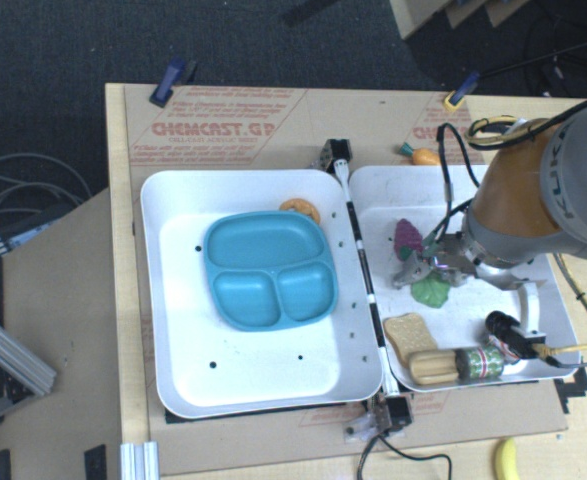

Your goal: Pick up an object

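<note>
My gripper (425, 269) hangs low over the left part of the right bin (558, 298), with the arm coming in from the right. Just under and in front of it lies a small green object (431, 292). A purple object (407, 235) lies right behind it, close to the gripper or touching it. Nearer the front of this bin lie a tan bread slice (406, 332), a tan roll-like piece (429, 368) and a dark green can (484, 362) on its side. I see nothing lifted off the bin floor.
The left bin (173, 308) holds a blue divided plate (271, 268) with a small orange-brown ring (299, 208) at its far edge. A small orange item (424, 155) lies on the bench behind the right bin. A yellow object (508, 458) lies at the front.
</note>
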`<act>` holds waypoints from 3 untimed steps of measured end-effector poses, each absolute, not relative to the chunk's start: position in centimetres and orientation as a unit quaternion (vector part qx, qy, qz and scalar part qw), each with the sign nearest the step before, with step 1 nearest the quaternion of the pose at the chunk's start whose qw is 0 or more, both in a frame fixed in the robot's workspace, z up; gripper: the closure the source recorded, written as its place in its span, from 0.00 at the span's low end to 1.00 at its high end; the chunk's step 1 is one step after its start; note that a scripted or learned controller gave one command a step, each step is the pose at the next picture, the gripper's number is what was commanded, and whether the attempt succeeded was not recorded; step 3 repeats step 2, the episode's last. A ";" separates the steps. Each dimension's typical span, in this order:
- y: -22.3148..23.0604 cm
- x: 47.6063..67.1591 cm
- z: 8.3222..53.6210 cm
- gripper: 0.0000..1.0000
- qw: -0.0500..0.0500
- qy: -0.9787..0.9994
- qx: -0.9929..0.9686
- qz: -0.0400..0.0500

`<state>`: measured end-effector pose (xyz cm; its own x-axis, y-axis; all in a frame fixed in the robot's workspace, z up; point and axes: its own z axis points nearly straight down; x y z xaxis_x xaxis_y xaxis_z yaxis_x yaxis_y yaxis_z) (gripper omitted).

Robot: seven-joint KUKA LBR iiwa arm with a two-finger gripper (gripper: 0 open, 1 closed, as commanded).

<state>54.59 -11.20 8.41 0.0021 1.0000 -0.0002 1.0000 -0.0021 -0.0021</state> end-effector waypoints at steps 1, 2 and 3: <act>-11.1 54.7 9.4 1.00 0.000 -0.707 -0.708 0.000; -3.6 57.8 18.6 1.00 -0.001 -0.708 -0.706 -0.002; -3.6 57.8 18.6 1.00 -0.001 -0.708 -0.706 -0.002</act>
